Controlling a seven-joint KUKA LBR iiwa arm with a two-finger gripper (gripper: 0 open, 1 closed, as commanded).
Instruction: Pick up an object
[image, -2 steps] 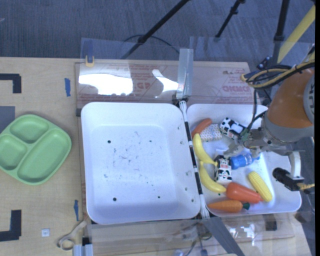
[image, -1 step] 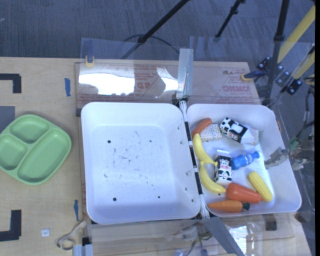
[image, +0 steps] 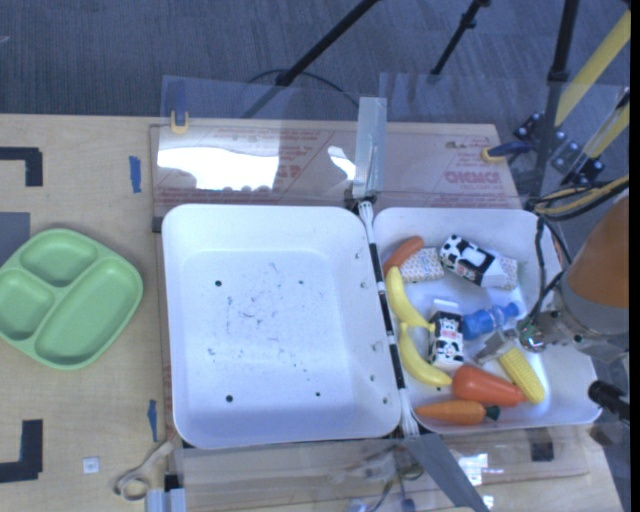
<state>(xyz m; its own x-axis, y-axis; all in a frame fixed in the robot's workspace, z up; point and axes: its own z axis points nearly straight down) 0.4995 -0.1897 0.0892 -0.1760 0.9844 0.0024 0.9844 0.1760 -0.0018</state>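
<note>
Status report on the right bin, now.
Pincer low in the right bin, beside the corn and blue bottle. Nothing seen between its fingers. Bananas, carrots and cow-print cartons crowd close.

You get a bright, evenly lit scene from overhead, with both white bins (image: 270, 330) close to washed out and only faint shadows under their rims. Watch the strong white glare on the clear panel (image: 250, 165) at about 11 o'clock, which hides what lies behind it. Focus is soft overall, the arm (image: 605, 270) at 3 o'clock is blurred at the frame's edge, and the small objects in the right bin (image: 520, 225) show fuzzy outlines.
</note>
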